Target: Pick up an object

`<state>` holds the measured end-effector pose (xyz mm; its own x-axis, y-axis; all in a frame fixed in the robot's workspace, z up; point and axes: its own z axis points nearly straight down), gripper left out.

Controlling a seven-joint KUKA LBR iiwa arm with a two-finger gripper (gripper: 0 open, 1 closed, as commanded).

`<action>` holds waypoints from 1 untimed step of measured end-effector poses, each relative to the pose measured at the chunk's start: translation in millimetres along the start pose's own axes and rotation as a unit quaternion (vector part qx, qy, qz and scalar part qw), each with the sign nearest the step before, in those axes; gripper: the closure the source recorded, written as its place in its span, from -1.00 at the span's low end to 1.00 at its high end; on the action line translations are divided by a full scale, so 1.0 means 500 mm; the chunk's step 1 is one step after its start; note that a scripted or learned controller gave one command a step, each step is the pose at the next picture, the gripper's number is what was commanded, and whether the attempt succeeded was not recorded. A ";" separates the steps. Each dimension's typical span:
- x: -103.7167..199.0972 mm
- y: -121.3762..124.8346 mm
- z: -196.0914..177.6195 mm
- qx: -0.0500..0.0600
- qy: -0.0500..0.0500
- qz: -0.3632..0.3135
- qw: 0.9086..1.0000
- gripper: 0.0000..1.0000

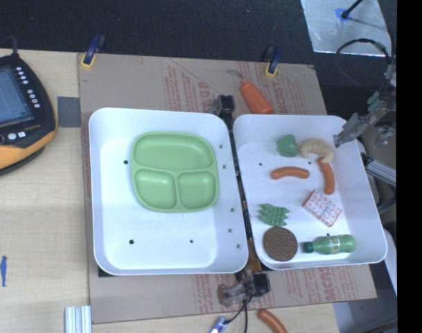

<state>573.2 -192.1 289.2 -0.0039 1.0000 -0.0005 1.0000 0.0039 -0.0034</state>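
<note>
Nothing grasped yet — gripper (347, 134) at right bin (359, 186) edge, state unclear; next, lower toward croissant (313, 146).

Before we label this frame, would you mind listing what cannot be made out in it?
- Gripper: small and blurred at the right bin's edge; finger state unreadable.
- Arm: cut off by the camera view's right side.
- Red-and-white packet: print too small to read.
- Orange object: cut off by the bottom edge.
</note>
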 end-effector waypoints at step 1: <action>-0.039 0.015 0.266 0.002 0.000 -0.001 1.000 -1.00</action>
<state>580.2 -211.7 156.2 -0.0051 1.0000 -0.0003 1.0000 0.0051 -0.0068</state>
